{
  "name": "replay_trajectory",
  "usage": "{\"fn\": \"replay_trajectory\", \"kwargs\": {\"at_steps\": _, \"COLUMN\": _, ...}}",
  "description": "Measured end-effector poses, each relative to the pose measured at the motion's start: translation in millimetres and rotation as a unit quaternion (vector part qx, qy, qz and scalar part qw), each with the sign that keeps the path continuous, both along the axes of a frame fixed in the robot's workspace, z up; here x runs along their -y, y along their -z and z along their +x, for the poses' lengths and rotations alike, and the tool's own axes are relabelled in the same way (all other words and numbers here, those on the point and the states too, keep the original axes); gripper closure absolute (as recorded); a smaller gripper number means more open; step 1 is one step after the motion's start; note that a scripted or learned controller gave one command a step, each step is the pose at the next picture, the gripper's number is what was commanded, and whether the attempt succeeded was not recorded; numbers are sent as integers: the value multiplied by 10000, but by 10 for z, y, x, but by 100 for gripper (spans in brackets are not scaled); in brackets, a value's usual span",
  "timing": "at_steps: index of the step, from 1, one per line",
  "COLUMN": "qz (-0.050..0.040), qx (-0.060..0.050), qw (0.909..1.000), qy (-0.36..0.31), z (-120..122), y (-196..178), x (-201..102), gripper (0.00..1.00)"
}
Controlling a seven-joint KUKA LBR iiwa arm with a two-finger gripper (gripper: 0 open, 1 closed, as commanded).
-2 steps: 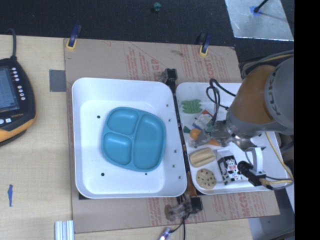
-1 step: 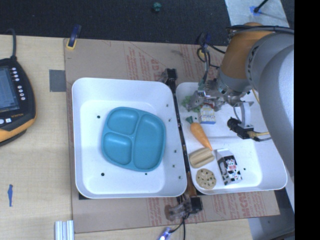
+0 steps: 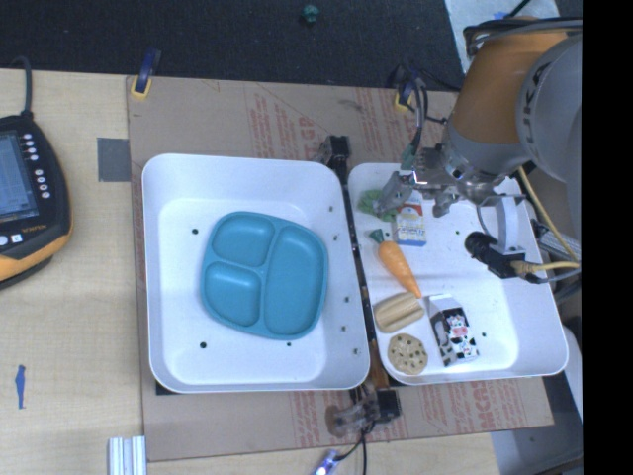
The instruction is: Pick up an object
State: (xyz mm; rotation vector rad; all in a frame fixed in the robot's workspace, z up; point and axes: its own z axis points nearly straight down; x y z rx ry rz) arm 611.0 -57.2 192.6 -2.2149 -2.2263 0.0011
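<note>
Here we are at the counter (image 3: 69, 354), and the tool (image 3: 415, 198) hangs over the far end of the right-hand bin (image 3: 529, 362), close to the edge that bin shares with its neighbour. Its fingers (image 3: 393, 194) look spread apart, released, with nothing gripped between them. Right below it, just toward the near edge, lies a small white carton (image 3: 410, 230) with red and blue print; its far end sits at the tool's gap, though I cannot tell whether metal touches card. Tucked into the bin's far corner on the shared edge, just beside the tool, is a scrap of green leafy stuff (image 3: 369, 204). Moving toward the near edge, an orange carrot (image 3: 401, 267) lies at a slant, its green top pointing back toward the carton and its tip toward a tan bread roll (image 3: 398, 312), which lies just beyond it against the shared wall. Nearer still, in the near corner, a round speckled cookie (image 3: 406, 352) rests just beside the roll, and a black-and-white cow-patterned carton (image 3: 454, 334) lies next to the cookie, well apart from the tool. Across the divide, the left-hand bin (image 3: 173, 359) holds a blue divided plate (image 3: 265, 275) sitting flat in its middle. Over at the counter's far left edge sits a dark handheld control pad (image 3: 25, 201) trimmed in orange.
</note>
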Motion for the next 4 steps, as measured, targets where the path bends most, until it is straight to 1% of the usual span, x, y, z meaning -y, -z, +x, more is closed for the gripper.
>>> {"fn": "replay_trajectory", "kwargs": {"at_steps": 1, "qz": -6, "qx": -15, "qw": 10000, "qy": 10, "z": -569, "y": 11, "x": -87, "gripper": 0}}
{"fn": "replay_trajectory", "kwargs": {"at_steps": 2, "qz": -7, "qx": -24, "qw": 10000, "qy": 7, "z": -379, "y": 1019, "x": 373, "gripper": 0}}
{"fn": "replay_trajectory", "kwargs": {"at_steps": 3, "qz": -2, "qx": -26, "qw": 10000, "qy": 9, "z": -492, "y": 1013, "x": 354, "gripper": 0}}
{"fn": "replay_trajectory", "kwargs": {"at_steps": 4, "qz": -6, "qx": -39, "qw": 10000, "qy": 3, "z": -495, "y": 914, "x": 365, "gripper": 100}}
